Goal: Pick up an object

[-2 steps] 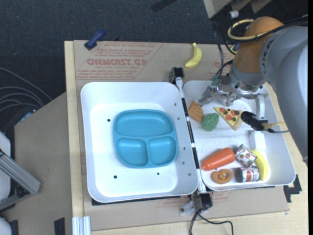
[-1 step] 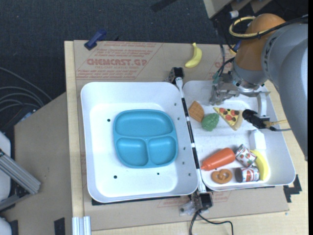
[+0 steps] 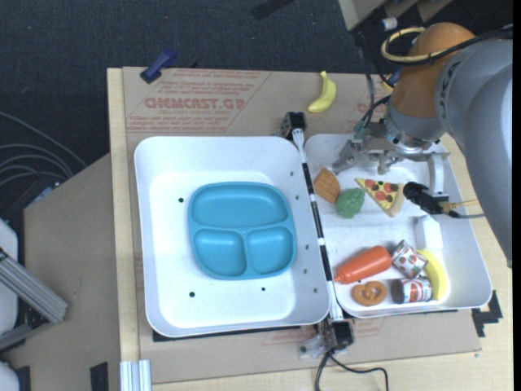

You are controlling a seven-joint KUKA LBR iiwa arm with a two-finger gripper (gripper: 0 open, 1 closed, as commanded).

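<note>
1. The gripper (image 3: 376,155) hangs over the far edge of the right bin (image 3: 464,255), under the arm's orange band (image 3: 423,88). How wide the claw stands I cannot tell, and nothing is seen held in it. It sits just beyond the pizza slice (image 3: 383,192).
2. The left bin (image 3: 155,218) holds one thing: a blue divided tray (image 3: 241,228) with three compartments, lying near the middle with bare white floor on all sides.
3. On the bench beyond the bins lie one blue clip (image 3: 158,66) at the left and one banana (image 3: 323,94) further right, outside both bins.
4. Objects to pick, all in the right bin: one brown bread piece (image 3: 327,185), one green item (image 3: 351,203), one pizza slice, one carrot (image 3: 363,264), one round brown piece (image 3: 369,292), two small cans (image 3: 409,259) (image 3: 413,291), one second banana (image 3: 435,274), one white block (image 3: 428,233).
5. The near row sits crowded against the bin's front rim; the bread lies close to the wall between the bins. Open floor shows in the middle of the right bin.
</note>
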